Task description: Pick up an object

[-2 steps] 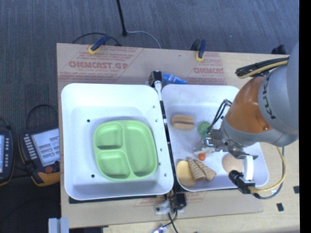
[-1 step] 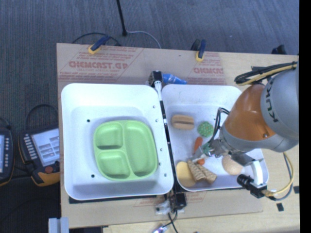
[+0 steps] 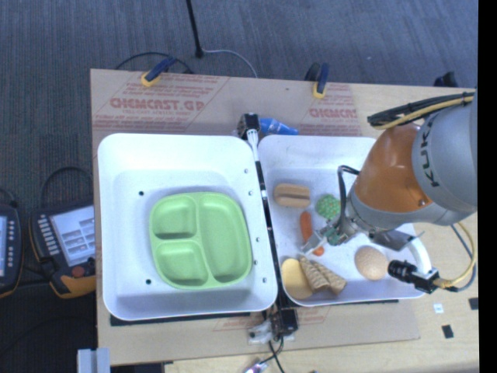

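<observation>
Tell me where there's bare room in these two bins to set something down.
Left bin: a bare white border surrounds the green divided tray, widest along the far side.
Right bin: bare floor along the far wall, beyond the hot dog.
Crowded: the right bin's near half, around the gripper, carrot and waffle cone.

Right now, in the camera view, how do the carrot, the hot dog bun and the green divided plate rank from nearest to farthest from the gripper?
Measured from the gripper in the right bin:
1. Carrot, nearest, just left of the gripper in the same bin.
2. Hot dog bun, farther, up and left, toward the bin's far side.
3. Green divided plate, farthest, in the left bin across the divider.
</observation>
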You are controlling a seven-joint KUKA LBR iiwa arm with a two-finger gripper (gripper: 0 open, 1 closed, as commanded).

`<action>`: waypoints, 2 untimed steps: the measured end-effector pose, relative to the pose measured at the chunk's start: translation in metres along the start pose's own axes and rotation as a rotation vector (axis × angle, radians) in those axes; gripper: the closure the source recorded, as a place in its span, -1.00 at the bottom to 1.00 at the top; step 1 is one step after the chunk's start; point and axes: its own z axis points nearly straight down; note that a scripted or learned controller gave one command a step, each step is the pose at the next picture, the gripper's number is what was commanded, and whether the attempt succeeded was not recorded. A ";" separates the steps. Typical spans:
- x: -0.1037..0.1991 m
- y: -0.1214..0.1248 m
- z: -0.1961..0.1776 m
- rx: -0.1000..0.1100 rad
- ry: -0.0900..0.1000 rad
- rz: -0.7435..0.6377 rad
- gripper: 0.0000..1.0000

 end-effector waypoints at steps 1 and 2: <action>-0.024 0.052 0.001 -0.003 0.002 0.035 -1.00; -0.025 0.052 0.000 -0.003 0.002 0.035 -1.00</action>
